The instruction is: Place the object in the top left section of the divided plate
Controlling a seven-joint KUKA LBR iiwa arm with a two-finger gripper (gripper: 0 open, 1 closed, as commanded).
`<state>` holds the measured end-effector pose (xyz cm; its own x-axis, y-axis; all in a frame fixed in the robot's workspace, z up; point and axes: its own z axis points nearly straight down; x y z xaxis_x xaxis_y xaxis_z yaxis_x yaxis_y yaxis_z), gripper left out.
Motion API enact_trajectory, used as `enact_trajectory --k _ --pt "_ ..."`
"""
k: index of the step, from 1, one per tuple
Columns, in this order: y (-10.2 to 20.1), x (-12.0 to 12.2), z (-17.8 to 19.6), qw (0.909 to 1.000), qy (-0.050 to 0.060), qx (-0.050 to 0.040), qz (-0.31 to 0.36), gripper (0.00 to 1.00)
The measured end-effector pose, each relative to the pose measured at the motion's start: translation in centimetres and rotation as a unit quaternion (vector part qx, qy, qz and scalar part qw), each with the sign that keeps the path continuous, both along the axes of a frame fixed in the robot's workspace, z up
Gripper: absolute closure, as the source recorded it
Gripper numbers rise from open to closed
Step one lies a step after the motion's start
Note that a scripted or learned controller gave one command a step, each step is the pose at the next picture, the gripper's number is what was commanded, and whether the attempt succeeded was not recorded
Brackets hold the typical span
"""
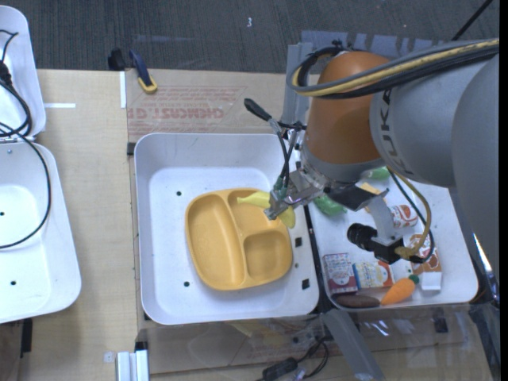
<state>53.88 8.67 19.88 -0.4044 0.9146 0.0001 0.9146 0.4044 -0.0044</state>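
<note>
The grey arm (pixel 444 125) is reaching in from the right, its orange band (pixel 349 105) bulging above the wrist, and it is bending down over the inner wall between the two bins. The gripper (pixel 279 205) is hanging low at the right rim of the yellow divided plate (pixel 230 248), and its two fingers are pinching a small yellow-green object (pixel 262 201) that is sticking out to the left of the fingertips. That object is lying over the plate's upper right compartment, close to the rim; whether it is touching the plate surface is hard to tell.

One divided plate is sitting in the left bin (pixel 159 213), showing three sections: one long one at the left and two smaller ones at the right. The right bin (pixel 456 284) is holding several small things beneath the arm: one toy carrot (pixel 399 290), two small printed cartons (pixel 353 274) lying side by side, one green item (pixel 332 205) partly hidden by the wrist, one red-and-white piece (pixel 403 215), one dark brown oval piece (pixel 359 300) at the near edge and one small white block (pixel 429 282). A black cable (pixel 413 248) is looping down from the wrist over these things
</note>
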Motion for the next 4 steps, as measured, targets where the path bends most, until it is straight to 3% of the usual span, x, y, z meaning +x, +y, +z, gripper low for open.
enact_trajectory --k 1,2,3,4 --pt "-4.1 5.9 8.8 0.9996 -0.002 -0.0002 0.027 1.00" --pt "-6.7 9.5 8.5 0.9976 -0.002 -0.0003 0.069 1.00" --pt "-3.8 4.6 -0.9 0.9946 -0.001 0.0005 0.104 1.00" --pt "-3.4 -1.9 -0.2 0.9861 -0.001 0.0010 0.166 1.00"
